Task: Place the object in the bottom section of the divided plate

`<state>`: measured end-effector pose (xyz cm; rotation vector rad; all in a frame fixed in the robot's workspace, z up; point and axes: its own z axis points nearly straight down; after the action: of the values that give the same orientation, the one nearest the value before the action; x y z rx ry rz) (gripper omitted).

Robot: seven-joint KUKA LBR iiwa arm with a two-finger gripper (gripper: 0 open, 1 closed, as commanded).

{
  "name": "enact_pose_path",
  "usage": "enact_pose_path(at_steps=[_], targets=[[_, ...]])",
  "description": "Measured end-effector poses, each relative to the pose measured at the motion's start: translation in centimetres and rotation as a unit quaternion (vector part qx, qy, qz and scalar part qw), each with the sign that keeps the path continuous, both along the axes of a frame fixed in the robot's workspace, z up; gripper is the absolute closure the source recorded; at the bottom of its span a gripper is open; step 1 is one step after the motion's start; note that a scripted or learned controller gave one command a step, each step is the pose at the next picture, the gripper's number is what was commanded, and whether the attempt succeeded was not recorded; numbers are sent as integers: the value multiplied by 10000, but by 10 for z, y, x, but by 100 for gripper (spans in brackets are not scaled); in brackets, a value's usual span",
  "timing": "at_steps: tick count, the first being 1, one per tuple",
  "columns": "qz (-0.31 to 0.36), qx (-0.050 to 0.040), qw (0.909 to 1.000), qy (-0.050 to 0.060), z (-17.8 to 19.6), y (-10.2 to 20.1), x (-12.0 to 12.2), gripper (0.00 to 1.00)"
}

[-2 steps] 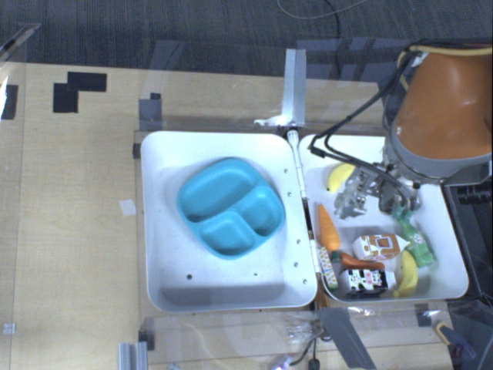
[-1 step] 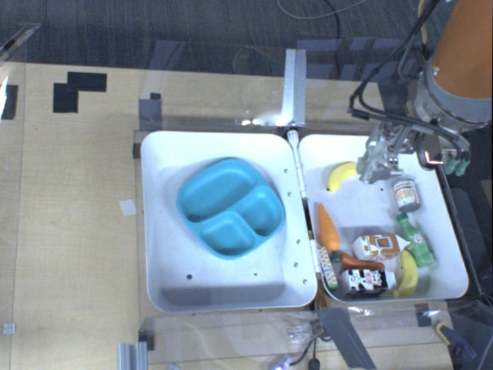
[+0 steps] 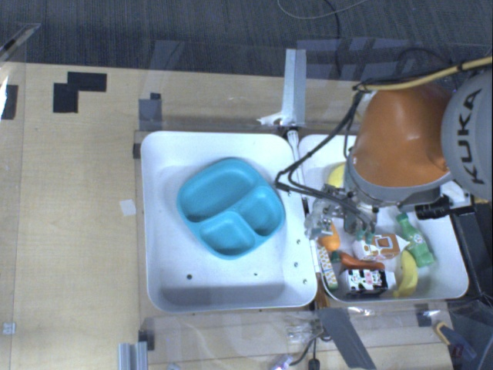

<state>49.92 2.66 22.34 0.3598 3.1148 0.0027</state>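
— Gripper (image 3: 343, 222) first: is it open or closed?

— Can't tell. Its grey metal end sits low over the right shallow white plastic bin (image 3: 454, 287), under the glossy orange band of the arm (image 3: 400, 141), with black cables looped round it, so what it has hold of, if anything, can't be made out.

— And the thing to be placed?

— Which one is meant, I can't say. The small items all lie in that right bin: a little orange carrot-shaped piece (image 3: 330, 243) just beside the gripper, a white and orange carton (image 3: 383, 246), a black and white printed box (image 3: 365, 281), a curved yellow banana (image 3: 407, 273) and a green bottle-like piece (image 3: 413, 241) (packed close, several touching).

— The plate?

— A smooth blue plastic divided plate (image 3: 229, 206), rounded and set askew, lies in the left white bin (image 3: 166, 284). Its bottom section (image 3: 227, 236) faces the near wall, well apart from the gripper, with the two bins' walls between them.
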Motion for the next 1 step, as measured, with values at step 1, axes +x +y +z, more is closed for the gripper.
enact_pose_path(at_steps=[1], targets=[[654,-2,9979,-10,106,25,67,100]])
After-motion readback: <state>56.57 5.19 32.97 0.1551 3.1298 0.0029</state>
